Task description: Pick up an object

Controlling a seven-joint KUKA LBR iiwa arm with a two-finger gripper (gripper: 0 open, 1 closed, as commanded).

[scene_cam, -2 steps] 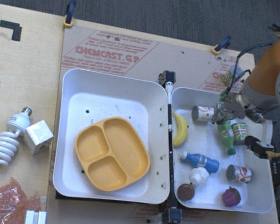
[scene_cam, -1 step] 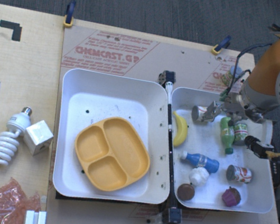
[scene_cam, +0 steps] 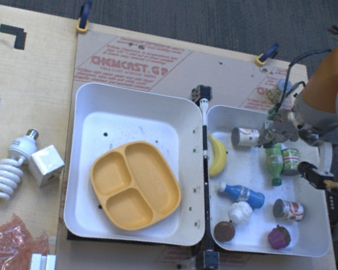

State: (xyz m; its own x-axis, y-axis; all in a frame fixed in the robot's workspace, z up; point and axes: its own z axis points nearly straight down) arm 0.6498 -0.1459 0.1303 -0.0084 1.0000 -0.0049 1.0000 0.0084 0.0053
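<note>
Tan bench (scene_cam: 21,92), white bins (scene_cam: 76,147), dark carpet (scene_cam: 180,0)

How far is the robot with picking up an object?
Done: the gripper has reached the right bin, low between the small can and the green bottle. In hand: nothing visibly lifted. Left: grasping and raising one item; the banana and blue bottle lie untouched.
</note>
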